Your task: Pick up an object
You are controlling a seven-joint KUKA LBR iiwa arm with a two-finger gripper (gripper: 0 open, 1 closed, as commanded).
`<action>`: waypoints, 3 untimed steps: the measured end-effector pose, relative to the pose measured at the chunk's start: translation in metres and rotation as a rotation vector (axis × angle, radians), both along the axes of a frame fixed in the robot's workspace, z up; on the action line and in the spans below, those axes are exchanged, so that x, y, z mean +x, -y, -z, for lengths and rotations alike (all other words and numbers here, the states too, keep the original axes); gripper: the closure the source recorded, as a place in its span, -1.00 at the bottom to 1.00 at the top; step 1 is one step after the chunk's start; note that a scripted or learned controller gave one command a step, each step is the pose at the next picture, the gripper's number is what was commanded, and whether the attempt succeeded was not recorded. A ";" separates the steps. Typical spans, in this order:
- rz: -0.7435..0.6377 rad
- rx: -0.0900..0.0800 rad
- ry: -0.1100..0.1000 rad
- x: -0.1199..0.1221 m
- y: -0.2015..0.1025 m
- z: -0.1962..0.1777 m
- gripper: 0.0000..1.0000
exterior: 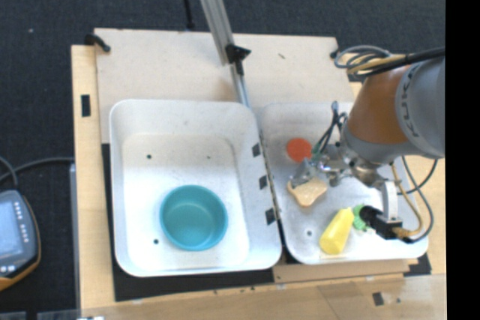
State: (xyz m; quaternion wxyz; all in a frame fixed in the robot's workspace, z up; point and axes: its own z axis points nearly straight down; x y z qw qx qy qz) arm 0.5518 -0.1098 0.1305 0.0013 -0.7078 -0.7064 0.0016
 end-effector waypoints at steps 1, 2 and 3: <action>0.004 0.001 0.008 0.002 0.000 -0.013 1.00; -0.005 -0.001 0.011 0.014 -0.002 -0.066 1.00; -0.006 -0.001 0.010 0.018 -0.001 -0.110 1.00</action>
